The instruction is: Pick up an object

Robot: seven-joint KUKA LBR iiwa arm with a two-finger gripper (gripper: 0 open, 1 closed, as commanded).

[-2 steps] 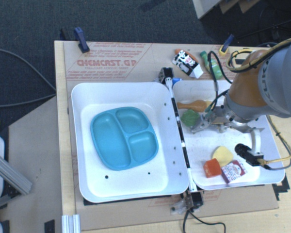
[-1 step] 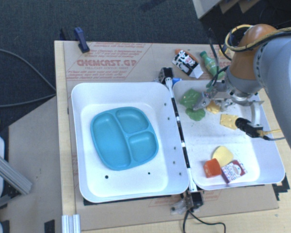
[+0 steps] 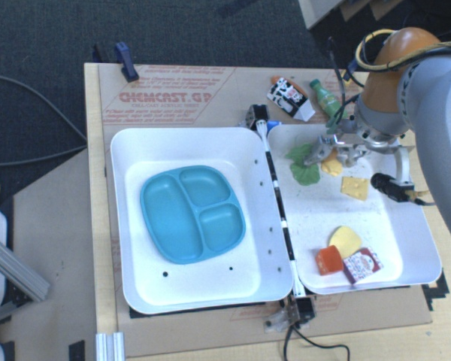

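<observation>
My gripper (image 3: 337, 150) hangs low over the far end of the right bin (image 3: 406, 273). Just under it lies a small yellow piece (image 3: 331, 167), and a green leafy item (image 3: 304, 168) rests to its left. A pale yellow wedge (image 3: 354, 188) sits a little nearer the front. Toward the bin's near end are a yellow oval piece (image 3: 345, 239), an orange block (image 3: 329, 260) and a red-and-white packet (image 3: 362, 265). I cannot make out anything held in the gripper.
The left bin (image 3: 135, 277) holds a blue divided plate (image 3: 193, 213). Behind the bins on the cardboard lie a black-and-white patterned item (image 3: 289, 96), a green bottle (image 3: 327, 101) and a blue clip (image 3: 125, 61). The arm crosses the right bin's far right side.
</observation>
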